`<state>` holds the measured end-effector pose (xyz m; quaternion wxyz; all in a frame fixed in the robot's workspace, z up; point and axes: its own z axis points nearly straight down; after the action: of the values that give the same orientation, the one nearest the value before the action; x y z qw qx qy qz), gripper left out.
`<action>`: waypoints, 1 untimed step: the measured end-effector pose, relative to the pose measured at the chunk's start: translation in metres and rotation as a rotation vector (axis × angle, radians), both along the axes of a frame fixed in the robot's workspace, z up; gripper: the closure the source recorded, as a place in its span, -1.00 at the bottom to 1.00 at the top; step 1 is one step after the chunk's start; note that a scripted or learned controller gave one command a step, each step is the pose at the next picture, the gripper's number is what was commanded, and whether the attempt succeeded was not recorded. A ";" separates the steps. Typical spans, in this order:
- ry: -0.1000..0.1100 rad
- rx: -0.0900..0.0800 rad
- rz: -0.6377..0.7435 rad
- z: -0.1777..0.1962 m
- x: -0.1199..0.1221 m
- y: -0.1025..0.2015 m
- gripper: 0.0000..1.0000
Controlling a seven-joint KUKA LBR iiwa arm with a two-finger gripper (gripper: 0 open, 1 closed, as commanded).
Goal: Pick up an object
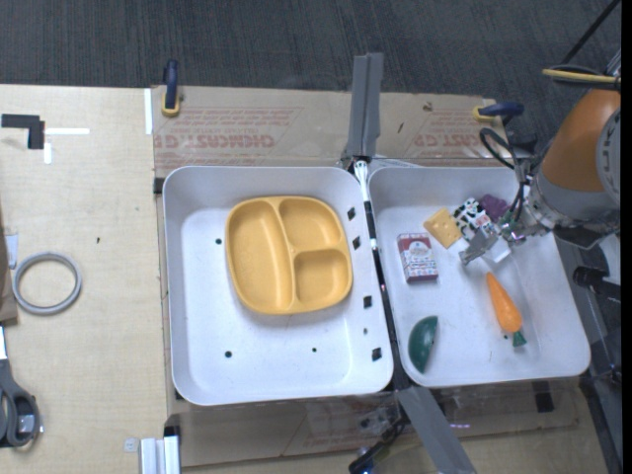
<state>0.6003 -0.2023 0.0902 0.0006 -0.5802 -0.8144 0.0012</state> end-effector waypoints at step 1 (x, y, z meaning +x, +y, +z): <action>0.001 0.001 -0.024 0.000 -0.065 -0.008 -1.00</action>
<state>0.5349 -0.2107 0.0897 0.0014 -0.5902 -0.8073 0.0012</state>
